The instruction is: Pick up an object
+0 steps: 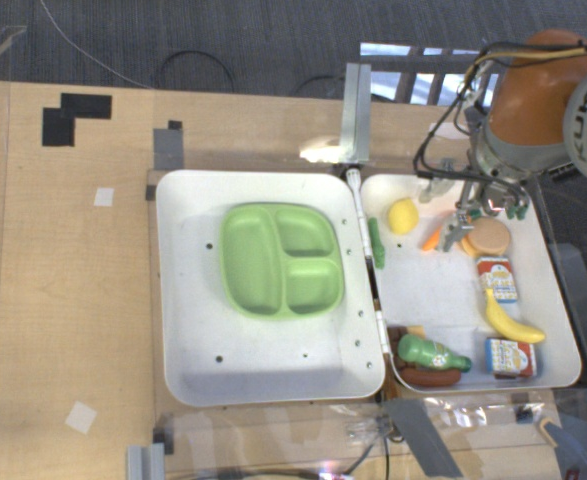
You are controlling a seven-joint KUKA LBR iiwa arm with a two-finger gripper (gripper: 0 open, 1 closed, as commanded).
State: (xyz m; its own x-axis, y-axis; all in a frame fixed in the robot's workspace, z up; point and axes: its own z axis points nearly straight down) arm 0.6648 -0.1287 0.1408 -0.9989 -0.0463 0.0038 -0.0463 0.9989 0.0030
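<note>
Grey-fingered gripper (460, 230) hung low in the right shallow white bin (428, 288), beside a round tan bun-shaped toy (490, 237). Whether it was apart or together, I could not tell. A yellow lemon (402, 216) lay near.

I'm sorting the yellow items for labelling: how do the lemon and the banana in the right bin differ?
The lemon is small and rounded, while the banana is long and curved. The lemon lies near the bin's far left corner, beside the green stick on the divider; the banana lies along the right side, between two small cartons. The lemon is pale yellow; the banana is deeper yellow. Both lie loose in the right bin.
</note>
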